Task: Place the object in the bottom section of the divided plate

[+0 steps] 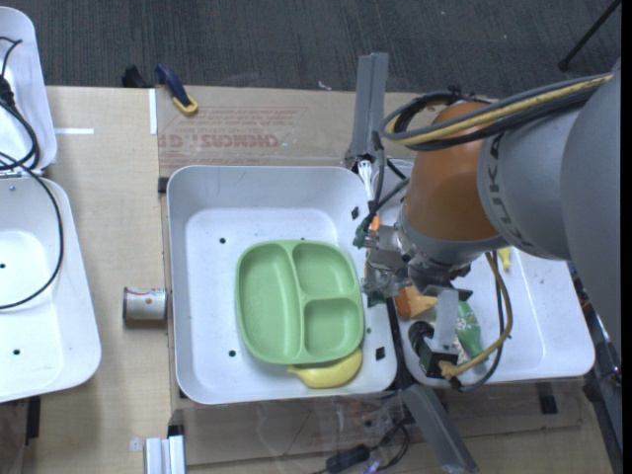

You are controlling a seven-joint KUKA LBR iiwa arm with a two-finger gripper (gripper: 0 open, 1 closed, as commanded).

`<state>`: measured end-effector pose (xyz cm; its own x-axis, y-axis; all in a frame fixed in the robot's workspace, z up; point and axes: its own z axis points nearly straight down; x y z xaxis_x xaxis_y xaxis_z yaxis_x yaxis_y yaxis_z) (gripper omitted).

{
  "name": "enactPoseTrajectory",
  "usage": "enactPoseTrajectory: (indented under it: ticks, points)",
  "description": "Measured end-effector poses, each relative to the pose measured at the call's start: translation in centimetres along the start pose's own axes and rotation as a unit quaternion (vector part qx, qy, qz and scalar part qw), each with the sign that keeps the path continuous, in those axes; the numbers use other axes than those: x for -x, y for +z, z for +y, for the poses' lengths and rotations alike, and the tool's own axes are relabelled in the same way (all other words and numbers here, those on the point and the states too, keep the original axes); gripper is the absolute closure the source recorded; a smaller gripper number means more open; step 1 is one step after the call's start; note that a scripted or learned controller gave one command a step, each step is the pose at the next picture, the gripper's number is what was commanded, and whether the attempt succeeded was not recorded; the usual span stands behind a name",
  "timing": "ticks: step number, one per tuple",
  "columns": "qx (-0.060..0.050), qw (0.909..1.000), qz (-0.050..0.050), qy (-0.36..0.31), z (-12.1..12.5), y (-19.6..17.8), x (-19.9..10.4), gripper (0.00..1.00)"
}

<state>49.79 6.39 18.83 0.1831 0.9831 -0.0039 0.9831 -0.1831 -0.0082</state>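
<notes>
— Plate position first: where is it lying?

— The green divided plate (299,301) is lying in the left bin (197,215), its two smaller sections facing the arm (513,176). I am taking the lower of those two as the bottom section.

— And the object?

— That is proving hard to settle. An orange piece (419,304) is showing just under the wrist, over the right bin (538,354), beside a green packet (466,330). A yellow piece (329,371) is lying against the plate's lower rim, outside it.

— Is the gripper (403,294) holding anything?

— The wrist is covering it, so I cannot tell whether the claw is released or clenched, or whether the orange piece is in it.

— Which step, then?

— I am judging it as the pick-up or the start of the carry; nothing is lying in the bottom section yet.

— Next?

— A sure hold, then a short move leftward over the bin walls, lowering into that lower section.
</notes>
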Motion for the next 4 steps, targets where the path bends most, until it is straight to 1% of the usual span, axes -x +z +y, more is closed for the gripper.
enactPoseTrajectory:
  ticks: [1, 2, 3, 4]
  points:
    - [0.001, 0.9881, -0.001, -0.154, 0.2, -4.1, -7.2, 1.0]
    - [0.0, 0.9996, -0.001, -0.027, -4.5, -3.8, -12.7, 1.0]
    - [0.001, 0.9996, -0.001, -0.027, -4.5, -3.8, -12.7, 0.0]
    - [0.002, 0.9999, -0.001, -0.012, -3.5, -7.0, -9.8, 0.0]
